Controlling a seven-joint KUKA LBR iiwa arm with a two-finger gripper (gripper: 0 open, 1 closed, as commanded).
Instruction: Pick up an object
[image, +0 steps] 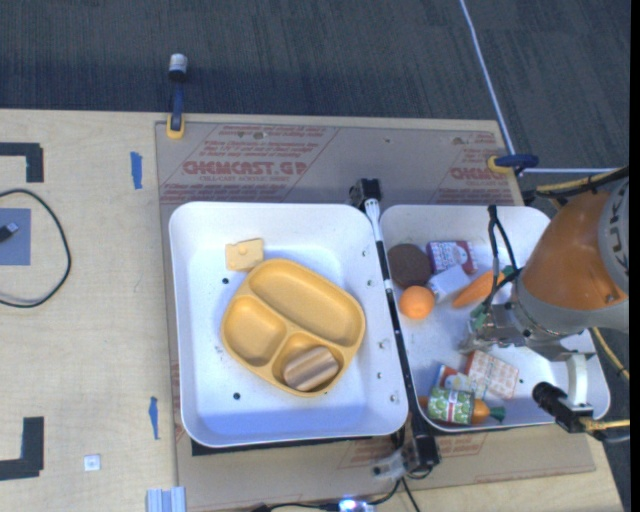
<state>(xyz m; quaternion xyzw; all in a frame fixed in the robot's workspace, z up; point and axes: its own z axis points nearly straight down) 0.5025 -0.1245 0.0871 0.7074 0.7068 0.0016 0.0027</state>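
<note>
We see the wooden surface (80, 380) carrying two white bins: the left bin (200, 330) holds a yellow divided tray (300, 300) with a bread roll (311, 367) in one compartment and a pale cheese wedge (244, 254) beside it. The arm (580, 260) reaches over the right bin (430, 225), its tool (493, 325) low among the clutter, though we cannot tell its state. Around it lie a brown disc (407, 264), an orange ball (416, 302), a carrot (472, 290), and packets (490, 378).
</note>
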